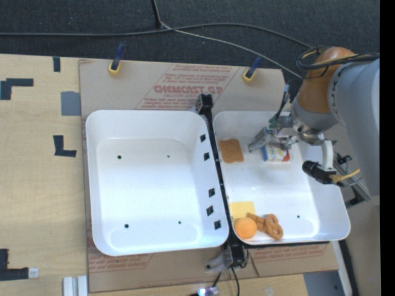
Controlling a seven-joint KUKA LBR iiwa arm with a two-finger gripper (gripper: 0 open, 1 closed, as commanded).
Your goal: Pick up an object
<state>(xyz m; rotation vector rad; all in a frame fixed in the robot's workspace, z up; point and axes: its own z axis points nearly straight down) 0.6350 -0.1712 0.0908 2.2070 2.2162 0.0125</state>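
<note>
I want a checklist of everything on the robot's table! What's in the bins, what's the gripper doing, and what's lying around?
Surface: brown board on the bench, bearing a left bin and a right bin side by side.
Job's things: all in the right bin: toast near its left wall; yellow block, orange ball and pretzel at the near edge; small colourful item under the gripper.
Clutter: nothing seen.
Gripper: gripper low over the right bin, by the colourful item; a hold cannot be told.
Cables: black cable across the dark floor behind the bench.
Surroundings: two yellow clamps on the board's far edge.
</note>
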